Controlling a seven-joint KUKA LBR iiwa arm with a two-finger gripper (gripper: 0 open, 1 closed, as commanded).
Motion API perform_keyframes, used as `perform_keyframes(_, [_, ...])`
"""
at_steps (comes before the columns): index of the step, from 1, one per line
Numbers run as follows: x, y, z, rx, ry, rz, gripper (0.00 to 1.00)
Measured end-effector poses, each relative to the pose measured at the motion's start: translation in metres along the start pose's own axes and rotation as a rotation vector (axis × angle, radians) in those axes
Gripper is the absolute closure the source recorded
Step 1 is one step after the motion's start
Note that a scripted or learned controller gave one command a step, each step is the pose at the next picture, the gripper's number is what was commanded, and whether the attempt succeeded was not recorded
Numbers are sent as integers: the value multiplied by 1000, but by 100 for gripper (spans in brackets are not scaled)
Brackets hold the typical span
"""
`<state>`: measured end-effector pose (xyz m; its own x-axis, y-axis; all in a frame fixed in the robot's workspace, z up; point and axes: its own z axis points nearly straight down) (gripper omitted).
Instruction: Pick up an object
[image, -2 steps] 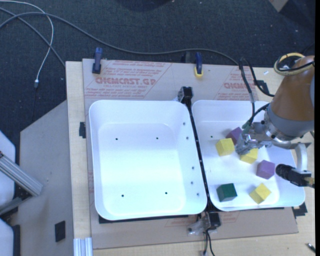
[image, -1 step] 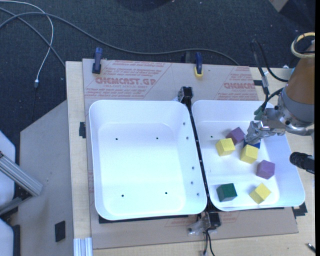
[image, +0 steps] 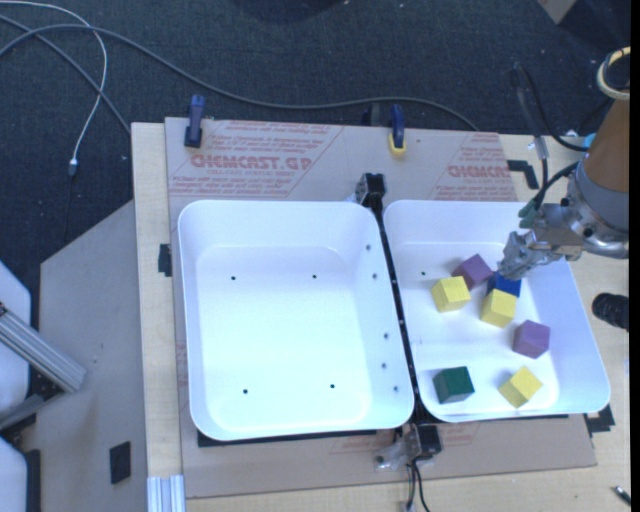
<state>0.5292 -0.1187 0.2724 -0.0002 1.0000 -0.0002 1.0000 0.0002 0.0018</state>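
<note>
**A:** What are the jaws doing?

**B:** You cannot tell from up here. Your gripper (image: 518, 262) hangs low in the right bin (image: 590, 385), its tip just above a blue block (image: 505, 286), but how wide the jaws stand is too small and cluttered to read. You see nothing clearly between them, so do not count the blue block as held.

**A:** What sits around that block?

**B:** You have a yellow block (image: 498, 307) touching its near side and a purple block (image: 474, 269) just beside it on the left. A second yellow block (image: 450, 293) lies a little further left. Another purple block (image: 531, 338) rests nearer the front right, a third yellow block (image: 521, 386) sits near the front rim, and a green block (image: 453, 384) sits at the front left of that bin.

**A:** And beyond that?

**B:** Your arm (image: 605, 180) comes in from the right over the bin's far corner. The left bin (image: 200, 330) lies beside the right one, their rims touching. Both rest on a board (image: 260, 160) with red print, held by two clamps (image: 195, 120) along its far edge.
</note>
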Motion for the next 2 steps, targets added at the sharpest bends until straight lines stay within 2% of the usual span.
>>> perform_keyframes(1, [56, 21, 8, 3, 1, -5, 100])
perform_keyframes(2, [96, 47, 26, 4, 1, -3, 100])
